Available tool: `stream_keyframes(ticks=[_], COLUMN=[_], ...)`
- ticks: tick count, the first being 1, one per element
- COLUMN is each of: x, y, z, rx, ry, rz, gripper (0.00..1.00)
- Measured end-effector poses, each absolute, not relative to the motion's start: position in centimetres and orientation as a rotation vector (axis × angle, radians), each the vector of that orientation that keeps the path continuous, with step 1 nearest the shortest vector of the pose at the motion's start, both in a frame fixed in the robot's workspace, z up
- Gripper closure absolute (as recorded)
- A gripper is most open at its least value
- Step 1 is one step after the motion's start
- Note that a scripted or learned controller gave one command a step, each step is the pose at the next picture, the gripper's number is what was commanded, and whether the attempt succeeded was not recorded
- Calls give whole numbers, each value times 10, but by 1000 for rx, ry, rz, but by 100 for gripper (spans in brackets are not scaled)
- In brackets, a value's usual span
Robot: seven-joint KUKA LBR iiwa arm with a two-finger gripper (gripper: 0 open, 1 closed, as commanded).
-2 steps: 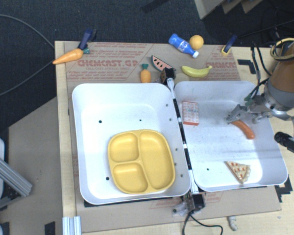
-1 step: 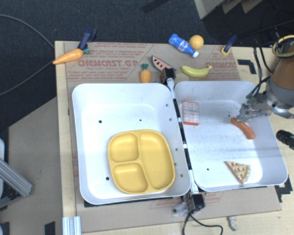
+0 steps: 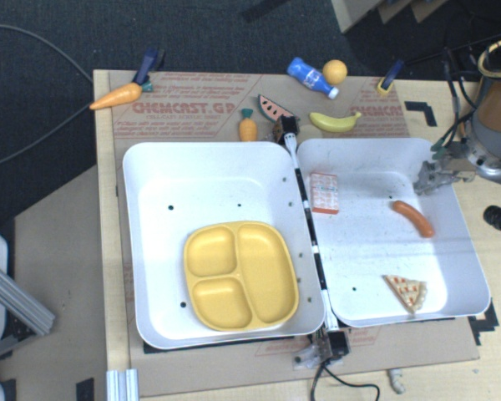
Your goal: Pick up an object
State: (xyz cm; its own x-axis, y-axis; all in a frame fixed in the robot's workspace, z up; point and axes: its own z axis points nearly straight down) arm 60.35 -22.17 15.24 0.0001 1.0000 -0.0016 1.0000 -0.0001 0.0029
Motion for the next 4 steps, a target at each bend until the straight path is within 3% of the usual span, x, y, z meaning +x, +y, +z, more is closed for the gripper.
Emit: stream_keyframes(ticks=[1, 2, 3, 4], x=[603, 583, 581, 582], y=[-221, -215, -214, -214], z=[152, 136, 84, 95], rx=[2220, 2223, 2224, 2222], ry=[2220, 2222, 2226, 2223], rz=[1, -1, 2, 2], gripper=[0, 0, 0, 100])
